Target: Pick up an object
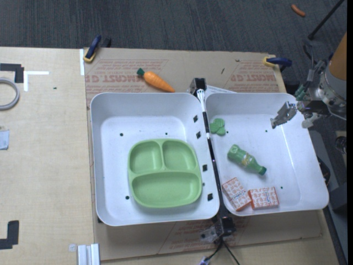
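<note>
Cardboard-covered tabletop (182, 73), two white bins. Green bottle (246, 160) lies tilted mid right bin (309, 170), frame centre-right. Looks light, rigid, smooth, likely to roll; grip across body. Claw (284, 115) hovers upper right, carrying nothing; finger state unclear.

Even, diffuse overhead light fills the scene, bright on the two white bins (105, 148) at centre frame, whose floors verge on washed out. Shadows are soft and short: a faint one under the green plate (164, 173), another beside the green bottle (246, 160). The dark floor (165, 10) along the top stays dim. Focus is moderate throughout; small detail is grainy, and the gripper (284, 115) at right looks slightly smeared.
</note>
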Robot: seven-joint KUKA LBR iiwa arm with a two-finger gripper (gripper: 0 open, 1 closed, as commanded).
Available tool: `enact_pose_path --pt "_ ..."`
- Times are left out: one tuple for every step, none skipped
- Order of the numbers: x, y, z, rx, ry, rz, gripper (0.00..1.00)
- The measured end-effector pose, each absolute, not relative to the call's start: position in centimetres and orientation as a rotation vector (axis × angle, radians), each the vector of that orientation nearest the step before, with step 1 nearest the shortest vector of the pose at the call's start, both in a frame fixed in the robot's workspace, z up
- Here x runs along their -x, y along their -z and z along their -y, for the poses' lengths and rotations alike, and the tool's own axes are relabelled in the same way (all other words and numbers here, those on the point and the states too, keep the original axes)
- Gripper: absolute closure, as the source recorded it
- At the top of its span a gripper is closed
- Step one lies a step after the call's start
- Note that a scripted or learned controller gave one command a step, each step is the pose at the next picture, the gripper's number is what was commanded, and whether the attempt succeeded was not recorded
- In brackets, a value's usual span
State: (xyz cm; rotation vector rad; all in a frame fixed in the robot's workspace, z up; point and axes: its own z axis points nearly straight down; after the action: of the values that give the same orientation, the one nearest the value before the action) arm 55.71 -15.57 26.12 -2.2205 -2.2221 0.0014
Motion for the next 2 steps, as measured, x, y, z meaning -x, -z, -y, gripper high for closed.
enact_pose_path --pt "-54.1 -14.3 10.3 2.389 -0.001 2.04 0.0" --pt "-56.0 -9.2 9.3 2.432 -0.002 1.986 0.0"
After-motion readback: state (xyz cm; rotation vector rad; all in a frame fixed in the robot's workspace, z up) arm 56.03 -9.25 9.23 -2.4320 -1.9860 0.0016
